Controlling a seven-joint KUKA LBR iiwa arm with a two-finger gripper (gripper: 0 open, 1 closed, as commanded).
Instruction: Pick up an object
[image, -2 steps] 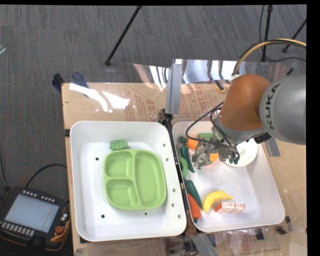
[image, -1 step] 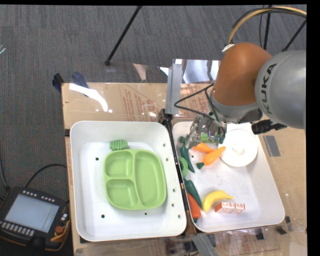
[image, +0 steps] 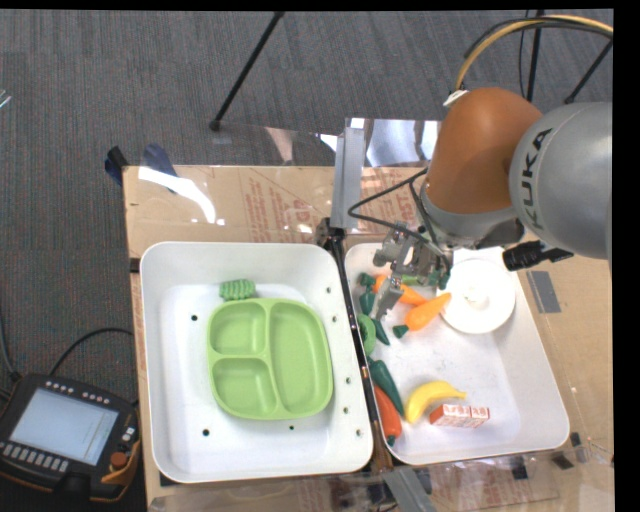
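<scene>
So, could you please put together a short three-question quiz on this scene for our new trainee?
1. True or false: the green divided plate lies in the left bin.
2. Which lies nearest the banana? A) white round dish B) small red and white carton C) green ridged piece
3. Fill in: the gripper is over the ____ bin.

Key: 1 true; 2 B; 3 right

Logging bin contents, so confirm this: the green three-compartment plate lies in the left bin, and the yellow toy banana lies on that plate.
Wrong on the banana. The camera view shows the yellow toy banana on the floor of the right white bin, beside a small red carton, not on the plate. The green three-compartment plate does lie in the left white bin.
</scene>
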